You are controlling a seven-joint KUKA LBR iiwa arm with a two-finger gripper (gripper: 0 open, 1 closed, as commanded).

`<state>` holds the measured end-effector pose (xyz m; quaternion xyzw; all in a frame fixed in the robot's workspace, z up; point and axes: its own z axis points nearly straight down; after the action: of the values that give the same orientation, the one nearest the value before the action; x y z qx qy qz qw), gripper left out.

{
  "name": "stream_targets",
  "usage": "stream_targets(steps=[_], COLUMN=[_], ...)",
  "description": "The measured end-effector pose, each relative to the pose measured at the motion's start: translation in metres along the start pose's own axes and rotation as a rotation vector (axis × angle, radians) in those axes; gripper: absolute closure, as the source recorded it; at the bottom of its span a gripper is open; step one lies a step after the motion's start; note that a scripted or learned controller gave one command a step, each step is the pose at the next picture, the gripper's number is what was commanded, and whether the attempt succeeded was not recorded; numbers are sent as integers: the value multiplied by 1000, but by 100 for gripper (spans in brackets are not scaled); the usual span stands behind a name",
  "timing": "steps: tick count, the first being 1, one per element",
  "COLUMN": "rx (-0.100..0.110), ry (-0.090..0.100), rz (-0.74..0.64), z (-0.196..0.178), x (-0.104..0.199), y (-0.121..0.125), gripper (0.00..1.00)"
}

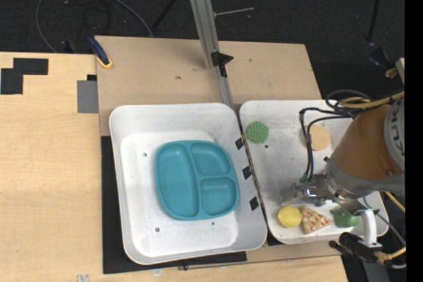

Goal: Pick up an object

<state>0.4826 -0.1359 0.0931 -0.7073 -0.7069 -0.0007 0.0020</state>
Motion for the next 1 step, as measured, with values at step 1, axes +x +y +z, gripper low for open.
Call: stream_targets(steps=[1], rx=[-5], ry=[7], rz=[3], z=[-12], x=[2], y=[2], gripper=[100])
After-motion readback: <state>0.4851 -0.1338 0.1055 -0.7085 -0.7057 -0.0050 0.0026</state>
